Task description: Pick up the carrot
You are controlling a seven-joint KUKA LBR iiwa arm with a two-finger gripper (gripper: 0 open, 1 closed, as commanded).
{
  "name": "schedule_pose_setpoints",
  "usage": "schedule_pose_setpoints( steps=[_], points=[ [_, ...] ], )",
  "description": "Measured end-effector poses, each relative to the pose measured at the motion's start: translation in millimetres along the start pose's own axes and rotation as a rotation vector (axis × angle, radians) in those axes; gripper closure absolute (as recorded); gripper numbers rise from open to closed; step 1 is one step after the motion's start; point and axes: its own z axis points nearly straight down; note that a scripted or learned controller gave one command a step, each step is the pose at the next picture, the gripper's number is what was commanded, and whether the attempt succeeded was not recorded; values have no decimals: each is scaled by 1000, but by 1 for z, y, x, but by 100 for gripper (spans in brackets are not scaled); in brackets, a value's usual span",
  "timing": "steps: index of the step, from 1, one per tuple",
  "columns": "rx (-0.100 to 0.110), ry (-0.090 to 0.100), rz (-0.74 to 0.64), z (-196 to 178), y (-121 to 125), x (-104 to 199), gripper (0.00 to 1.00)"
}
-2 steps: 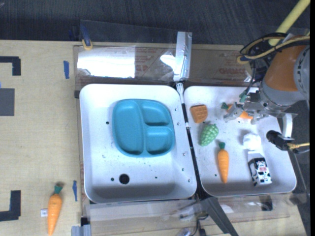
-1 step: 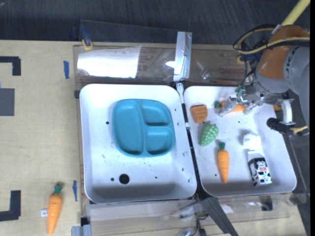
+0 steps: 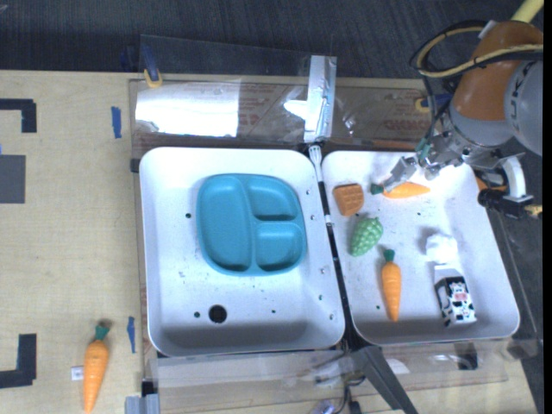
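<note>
One carrot (image 3: 392, 288) in rt bin (image 3: 496, 257), upright, green top toward far rim.

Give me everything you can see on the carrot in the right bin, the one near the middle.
The carrot is a small orange toy, plastic-looking, with a green stem cap at its top end. It lies flat on the floor of the right bin, tip pointing toward the bin's near edge, just below the green bumpy item. Nothing touches it; the gripper is at the bin's far side.

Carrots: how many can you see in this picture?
2. One carrot lies in the right bin, below the green piece. Another carrot lies on the bench, left of the bins.
</note>
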Motion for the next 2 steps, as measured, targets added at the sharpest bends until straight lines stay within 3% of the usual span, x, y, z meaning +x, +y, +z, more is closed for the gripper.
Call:
schedule_pose_setpoints(
  steps=[1, 2],
  points=[
    [1, -1, -109, 6, -7, -24, 0],
    [3, 3, -162, 6, 3, 13, 0]
  ],
)
